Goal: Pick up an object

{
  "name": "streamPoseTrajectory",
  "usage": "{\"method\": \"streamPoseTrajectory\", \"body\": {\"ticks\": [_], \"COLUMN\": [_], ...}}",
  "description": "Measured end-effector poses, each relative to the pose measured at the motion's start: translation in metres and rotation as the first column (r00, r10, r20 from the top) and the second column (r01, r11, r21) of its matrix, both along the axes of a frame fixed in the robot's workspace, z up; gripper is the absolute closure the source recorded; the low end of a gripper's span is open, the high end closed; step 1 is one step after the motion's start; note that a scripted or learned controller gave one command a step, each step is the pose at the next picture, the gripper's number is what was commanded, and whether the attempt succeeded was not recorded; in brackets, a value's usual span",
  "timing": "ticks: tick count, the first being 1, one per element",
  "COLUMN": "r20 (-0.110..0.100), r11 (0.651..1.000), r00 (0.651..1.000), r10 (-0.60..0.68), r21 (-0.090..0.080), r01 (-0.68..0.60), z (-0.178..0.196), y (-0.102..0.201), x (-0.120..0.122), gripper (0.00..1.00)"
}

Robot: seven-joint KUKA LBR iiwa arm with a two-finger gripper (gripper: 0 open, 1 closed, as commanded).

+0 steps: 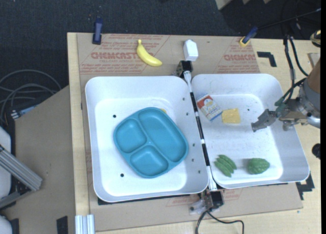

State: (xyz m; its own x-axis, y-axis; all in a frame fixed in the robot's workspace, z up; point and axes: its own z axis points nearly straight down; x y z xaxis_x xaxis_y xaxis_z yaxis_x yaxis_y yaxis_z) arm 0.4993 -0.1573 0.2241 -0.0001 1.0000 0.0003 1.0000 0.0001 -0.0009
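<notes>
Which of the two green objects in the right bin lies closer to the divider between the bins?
The green pea pod: it lies near the divider, at the right bin's front-left. The other green item lies farther right, below the gripper.

Right bin: carton (209,108), yellow block (231,116), two green, possibly vegetable, toys (225,165).
</notes>
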Motion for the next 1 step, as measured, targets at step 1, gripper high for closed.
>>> {"method": "streamPoseTrajectory", "body": {"ticks": [1], "r20": [0.001], "r11": [1.000], "r00": [1.000], "r10": [0.001], "r21": [0.000], "r01": [-0.001], "z": [-0.0758], "y": [0.0246], "x": [0.1052], "gripper": [0.00]}}
